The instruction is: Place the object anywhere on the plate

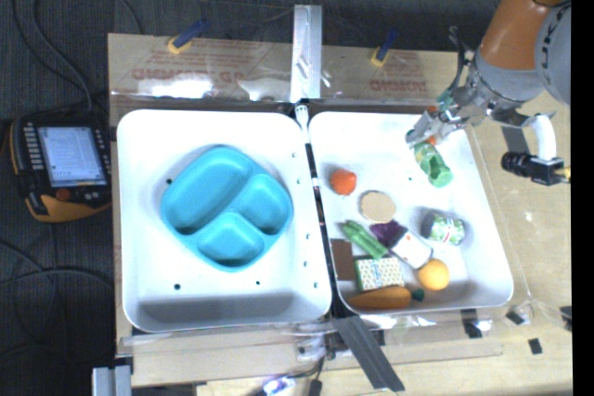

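The end effector [429,136] is seen raised over the right bin's [483,199] far edge with what appears to be a green bottle [432,164] gripped at its top, presumably for carrying to the blue plate [227,205] set centrally in the left bin [148,292].

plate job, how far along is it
Done: nothing lies on the blue plate in the left bin. In hand: the gripper is over the right bin, right at a green bottle; whether it holds it is unclear. Left: carrying an object across to the plate; the others lie in the right bin.
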You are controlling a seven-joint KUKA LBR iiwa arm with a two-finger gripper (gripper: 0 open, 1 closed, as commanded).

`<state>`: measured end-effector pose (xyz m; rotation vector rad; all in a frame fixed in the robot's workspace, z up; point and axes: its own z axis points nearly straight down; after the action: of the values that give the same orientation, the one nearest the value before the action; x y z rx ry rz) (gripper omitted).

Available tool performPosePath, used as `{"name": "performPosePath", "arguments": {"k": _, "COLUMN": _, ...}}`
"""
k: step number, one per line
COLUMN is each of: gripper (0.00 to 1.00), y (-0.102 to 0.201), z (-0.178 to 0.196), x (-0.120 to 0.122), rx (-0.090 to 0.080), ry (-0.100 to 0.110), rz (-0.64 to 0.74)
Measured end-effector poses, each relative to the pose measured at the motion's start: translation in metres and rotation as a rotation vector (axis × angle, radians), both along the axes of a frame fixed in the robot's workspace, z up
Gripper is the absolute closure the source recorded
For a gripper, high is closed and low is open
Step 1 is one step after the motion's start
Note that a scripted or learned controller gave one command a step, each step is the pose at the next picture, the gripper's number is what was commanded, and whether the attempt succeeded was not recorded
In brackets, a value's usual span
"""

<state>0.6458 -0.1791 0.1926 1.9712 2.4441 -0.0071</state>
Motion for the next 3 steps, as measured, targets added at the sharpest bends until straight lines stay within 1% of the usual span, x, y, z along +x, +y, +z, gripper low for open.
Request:
{"name": "performPosePath", "arguments": {"k": 1, "gripper": 1.00, "y": 0.041, "z": -0.062, "x": -0.017, "rx": 0.004, "ry": 0.002, "rz": -0.004}}
{"name": "performPosePath", "arguments": {"k": 2, "gripper": 1.00, "y": 0.118, "z": -0.009, "x": -0.036, "rx": 0.004, "ry": 0.000, "rz": 0.086}}
{"name": "performPosePath", "arguments": {"k": 3, "gripper": 1.00, "y": 0.183, "z": -0.010, "x": -0.050, "rx": 0.005, "ry": 0.002, "rz": 0.099}}
